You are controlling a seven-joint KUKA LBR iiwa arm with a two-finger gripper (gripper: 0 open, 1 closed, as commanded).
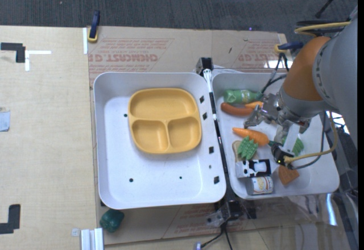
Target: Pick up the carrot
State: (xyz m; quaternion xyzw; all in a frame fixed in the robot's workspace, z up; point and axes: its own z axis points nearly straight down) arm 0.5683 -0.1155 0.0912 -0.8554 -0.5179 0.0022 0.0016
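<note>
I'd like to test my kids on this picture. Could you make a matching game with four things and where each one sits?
Things:
1. yellow plate
2. carrot
3. small can
4. blue clamp

Places:
A. right bin, near corner
B. on the cardboard's far edge, outside the bins
C. left bin
D. right bin, middle, beside the pincer

Pairs: 1-C, 2-D, 3-A, 4-B

Likely a lab — cardboard-covered bench [45, 146], bins [105, 146].

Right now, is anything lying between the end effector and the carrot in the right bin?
In the camera view the end effector hangs just above the carrot; only bare white bin floor shows between them. The reddish sausage lies off to its left.
</note>
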